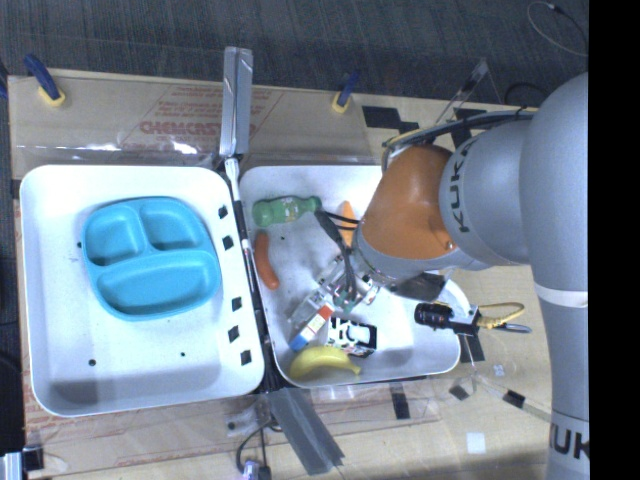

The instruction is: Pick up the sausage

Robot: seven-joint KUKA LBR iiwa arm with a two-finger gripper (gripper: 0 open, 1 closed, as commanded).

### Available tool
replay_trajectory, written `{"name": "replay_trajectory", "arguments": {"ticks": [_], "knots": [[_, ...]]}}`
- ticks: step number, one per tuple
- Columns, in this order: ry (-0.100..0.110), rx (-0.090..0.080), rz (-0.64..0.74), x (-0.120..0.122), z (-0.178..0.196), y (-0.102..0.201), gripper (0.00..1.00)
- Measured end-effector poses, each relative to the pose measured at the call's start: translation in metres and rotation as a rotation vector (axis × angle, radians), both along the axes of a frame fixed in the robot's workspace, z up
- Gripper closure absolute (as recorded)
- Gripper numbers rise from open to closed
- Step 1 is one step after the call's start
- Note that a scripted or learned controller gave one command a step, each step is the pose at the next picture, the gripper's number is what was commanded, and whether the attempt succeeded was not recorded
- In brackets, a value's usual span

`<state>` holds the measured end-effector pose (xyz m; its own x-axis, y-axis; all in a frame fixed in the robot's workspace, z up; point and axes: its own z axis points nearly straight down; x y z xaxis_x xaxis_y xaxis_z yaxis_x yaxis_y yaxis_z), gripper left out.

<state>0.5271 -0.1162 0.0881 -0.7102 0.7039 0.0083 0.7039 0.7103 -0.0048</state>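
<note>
**Gripper low in the right bin, sausage lying apart at the left wall**

The gripper [335,296] sits low in the middle of the right bin [400,363], amid a clutter of small things; whether it is apart or closed cannot be told from this angle, and nothing is seen clamped in it. The arm [530,188] reaches in from the right, its grey body bending over the bin's right half, with the orange band [405,218] above the wrist and the wrist angled down and to the left.

Just below the gripper lie a small blue-and-red item [308,330], a black-and-white packet [355,336] and a banana [322,363] near the bin's lower wall. A green bottle [285,211] lies on its side near the upper wall.

The sausage [264,259] is orange-red and lies on the bin floor beside the left wall, well left of the gripper and below the bottle. Its long axis runs roughly up and down in the view, tilted slightly, the upper end leaning left.

The left bin [60,358] holds a blue divided tray [150,258]. Both bins rest on the surface [500,388].
</note>
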Motion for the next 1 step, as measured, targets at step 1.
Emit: {"name": "replay_trajectory", "arguments": {"ticks": [1], "knots": [[0.007, 0.002, 0.001, -0.0009, 0.0068, -0.0002, 1.00]]}}
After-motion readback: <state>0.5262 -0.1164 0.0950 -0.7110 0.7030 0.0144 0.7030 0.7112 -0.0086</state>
